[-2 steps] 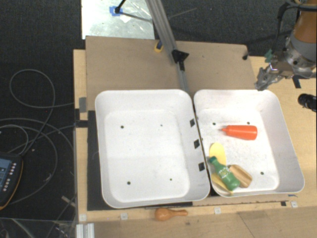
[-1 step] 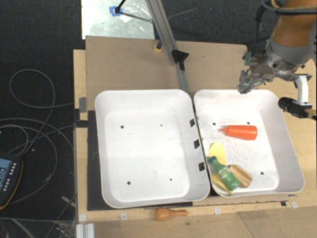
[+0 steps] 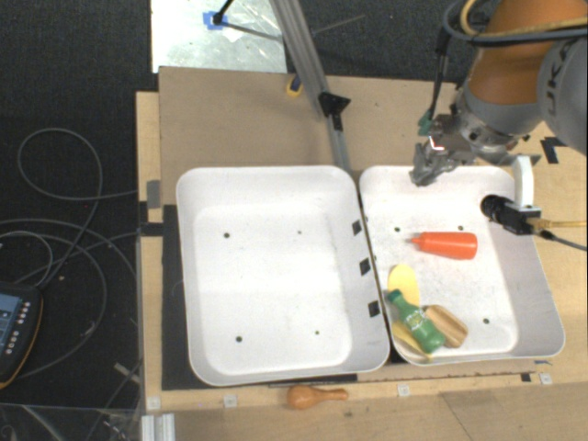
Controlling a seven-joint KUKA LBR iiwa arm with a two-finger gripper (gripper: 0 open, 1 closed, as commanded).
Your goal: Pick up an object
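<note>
My bench [image 3: 239, 118] is brown board on dark carpet [image 3: 64, 62], with black cables [image 3: 55, 200] looping at left.

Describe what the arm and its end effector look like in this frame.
The arm is grey with a rounded orange band above the wrist, and a yellowish cable loops beside that band. Dark cables run down to the wrist, where a small red light glows. The end effector is a compact dark grey metal piece.

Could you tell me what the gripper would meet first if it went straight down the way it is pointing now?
Probably bare floor at the far edge of the right bin. The gripper hangs there, apart from the orange bottle, though depth is hard to judge.
</note>
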